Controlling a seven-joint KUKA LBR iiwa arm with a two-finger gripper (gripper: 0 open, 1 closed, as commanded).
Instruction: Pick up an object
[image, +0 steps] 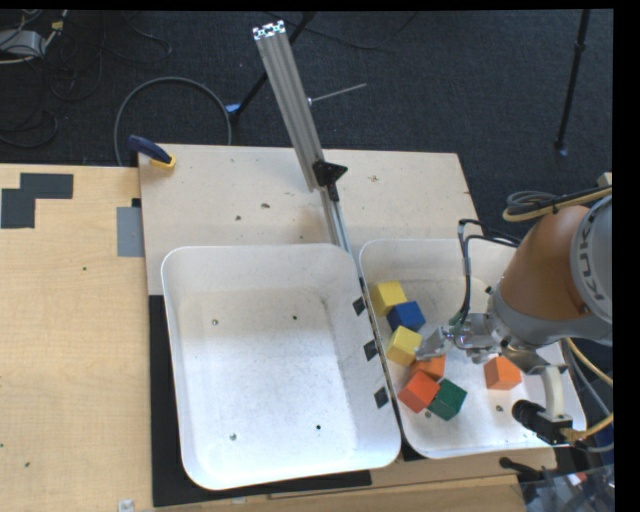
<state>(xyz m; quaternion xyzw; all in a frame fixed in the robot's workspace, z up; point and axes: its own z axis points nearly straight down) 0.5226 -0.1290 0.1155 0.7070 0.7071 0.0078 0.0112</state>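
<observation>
Several blocks crowd the right bin (480, 262): two yellow, a blue block (407, 316), a red block (419, 390), a green block (448, 399), and an orange block (502, 374) off alone. Down among them sits the pincer (447, 343), and whether it's apart or clamped I cannot tell. Nothing looks lifted, so the pick remains undone. Tight quarters near the dividing wall; the left bin (200, 300) has room.

Yellow block (389, 295), blue block (407, 316), green block (449, 399), white bins (200, 270).
</observation>
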